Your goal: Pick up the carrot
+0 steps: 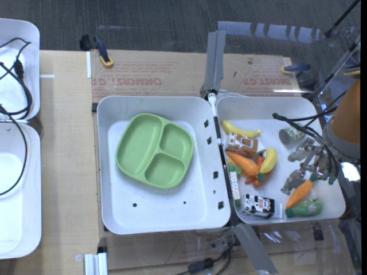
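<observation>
Two orange carrots lie in the right bin (327, 109). One carrot (299, 194) rests near the bin's front right, its thick end pointing up and right. My gripper (302, 178) hangs right over that thick end, touching or nearly touching it. The other, larger carrot (244, 164) sits in the pile at the bin's left side, well apart from the gripper. The arm comes in from the right with cables trailing over the bin.
The pile holds two bananas (241, 130), a snack box (243, 145) and a black-and-white carton (258, 204). A green vegetable (305, 209) lies just below the small carrot; a silver can (290, 135) stands above the gripper. The left bin (109, 171) holds a green divided plate (155, 150).
</observation>
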Motion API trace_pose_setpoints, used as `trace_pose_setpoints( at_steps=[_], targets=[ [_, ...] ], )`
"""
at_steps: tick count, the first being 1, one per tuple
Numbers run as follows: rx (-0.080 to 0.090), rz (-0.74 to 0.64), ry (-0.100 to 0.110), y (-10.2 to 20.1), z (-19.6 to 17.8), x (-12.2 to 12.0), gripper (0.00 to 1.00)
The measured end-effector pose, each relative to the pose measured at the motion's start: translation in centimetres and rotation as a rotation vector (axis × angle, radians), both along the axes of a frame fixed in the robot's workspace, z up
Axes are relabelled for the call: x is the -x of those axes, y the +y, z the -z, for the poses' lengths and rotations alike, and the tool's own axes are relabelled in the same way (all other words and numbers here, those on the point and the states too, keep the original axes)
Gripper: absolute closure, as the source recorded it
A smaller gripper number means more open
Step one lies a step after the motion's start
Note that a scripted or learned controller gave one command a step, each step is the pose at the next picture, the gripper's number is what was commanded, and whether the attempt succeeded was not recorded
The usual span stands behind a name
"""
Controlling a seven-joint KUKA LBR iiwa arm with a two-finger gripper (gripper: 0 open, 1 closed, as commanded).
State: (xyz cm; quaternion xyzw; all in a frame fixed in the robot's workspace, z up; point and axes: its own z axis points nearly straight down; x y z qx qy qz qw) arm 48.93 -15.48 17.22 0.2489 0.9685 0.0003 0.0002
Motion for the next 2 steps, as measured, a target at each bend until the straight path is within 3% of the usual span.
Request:
trace_pose_setpoints(
  at_steps=[1,2],
  targets=[
    [0.002,-0.048,-0.005,-3.83,7.96,1.02,0.0],
    [0.001,-0.044,-0.006,-3.81,7.07,0.96,1.0]
  ],
)
